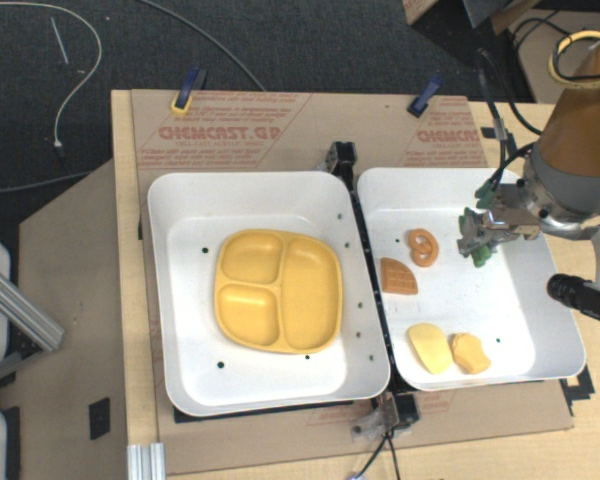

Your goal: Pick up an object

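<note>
The gripper (478, 238) hangs over the right bin (540, 368); whether it is open cannot be told. The pretzel (422, 247) lies just left of it, apart.

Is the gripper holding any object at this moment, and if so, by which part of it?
Nothing is held. The gripper hovers in the right bin, apart from the pretzel beside it, with no object between its jaws.
</note>
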You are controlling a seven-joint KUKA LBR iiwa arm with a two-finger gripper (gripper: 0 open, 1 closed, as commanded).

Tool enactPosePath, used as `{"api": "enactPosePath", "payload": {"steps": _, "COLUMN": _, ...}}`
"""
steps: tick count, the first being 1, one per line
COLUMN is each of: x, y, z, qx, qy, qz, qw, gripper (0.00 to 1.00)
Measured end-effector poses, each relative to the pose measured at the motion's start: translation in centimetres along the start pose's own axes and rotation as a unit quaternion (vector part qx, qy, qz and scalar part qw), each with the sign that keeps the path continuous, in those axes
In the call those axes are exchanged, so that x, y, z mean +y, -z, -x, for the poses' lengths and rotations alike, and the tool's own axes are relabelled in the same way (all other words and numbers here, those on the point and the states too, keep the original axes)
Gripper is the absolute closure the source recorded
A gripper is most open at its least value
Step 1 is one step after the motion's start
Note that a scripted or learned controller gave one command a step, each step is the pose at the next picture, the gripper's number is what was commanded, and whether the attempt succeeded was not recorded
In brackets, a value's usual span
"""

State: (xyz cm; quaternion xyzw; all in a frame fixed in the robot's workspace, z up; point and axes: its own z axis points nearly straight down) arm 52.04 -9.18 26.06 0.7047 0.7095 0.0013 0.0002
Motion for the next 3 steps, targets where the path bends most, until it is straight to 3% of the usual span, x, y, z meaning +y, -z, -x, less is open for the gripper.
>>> {"api": "enactPosePath", "payload": {"steps": 3, "x": 4.0, "y": -0.8, "z": -14.9, "qx": 0.000, "qy": -0.001, "qz": 0.000, "qw": 1.0000, "gripper": 1.00}}
